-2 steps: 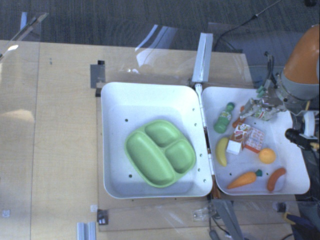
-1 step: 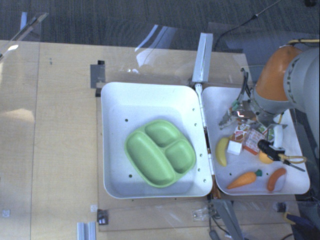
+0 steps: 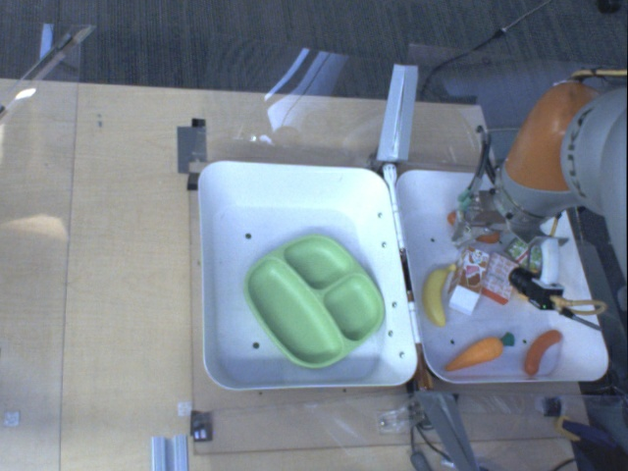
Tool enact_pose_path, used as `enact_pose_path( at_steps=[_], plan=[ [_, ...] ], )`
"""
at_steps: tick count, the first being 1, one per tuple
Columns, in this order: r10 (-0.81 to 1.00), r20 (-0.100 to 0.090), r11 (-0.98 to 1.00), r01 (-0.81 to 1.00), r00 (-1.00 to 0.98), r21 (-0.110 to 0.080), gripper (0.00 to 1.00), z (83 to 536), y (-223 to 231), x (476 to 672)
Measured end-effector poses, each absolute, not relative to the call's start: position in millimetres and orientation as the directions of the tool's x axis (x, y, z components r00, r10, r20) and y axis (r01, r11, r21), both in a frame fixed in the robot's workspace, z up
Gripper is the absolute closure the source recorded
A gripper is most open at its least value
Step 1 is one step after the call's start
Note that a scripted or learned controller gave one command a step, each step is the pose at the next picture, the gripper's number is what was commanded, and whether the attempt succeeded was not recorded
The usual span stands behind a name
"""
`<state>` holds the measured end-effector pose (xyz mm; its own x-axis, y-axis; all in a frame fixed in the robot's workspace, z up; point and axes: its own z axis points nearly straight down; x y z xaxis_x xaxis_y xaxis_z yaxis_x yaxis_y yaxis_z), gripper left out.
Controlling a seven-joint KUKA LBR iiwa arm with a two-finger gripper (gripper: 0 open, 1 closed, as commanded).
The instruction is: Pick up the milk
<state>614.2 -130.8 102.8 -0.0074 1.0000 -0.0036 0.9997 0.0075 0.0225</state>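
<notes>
The milk (image 3: 490,274) is a small red and white carton lying flat in the middle of the right bin (image 3: 424,196). My gripper (image 3: 478,230) hangs just above the carton's far end, close to it; the wrist hides that end. Whether it touches the carton I cannot tell.
In the right bin, a banana (image 3: 436,296) and a white block (image 3: 463,300) lie left of the carton. A carrot (image 3: 476,353) and a sausage (image 3: 542,351) lie near the front wall, and a green and white item (image 3: 539,256) to the right. The left bin (image 3: 226,361) holds a green divided plate (image 3: 314,299).
</notes>
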Motion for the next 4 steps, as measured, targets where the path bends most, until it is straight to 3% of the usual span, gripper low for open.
enact_pose_path(
  at_steps=[1,2,3,4],
  plan=[
    [1.000,-0.004,0.007,1.000,-0.007,0.022,0.00,103,-131,614.1],
    [0.999,-0.005,0.047,0.999,-0.047,0.013,0.00,90,-168,544.8],
    [0.999,-0.007,0.050,0.998,-0.050,0.024,1.00,102,-168,548.4],
    [0.997,-0.001,0.075,0.997,-0.075,0.007,1.00,182,-143,583.8]
  ],
)
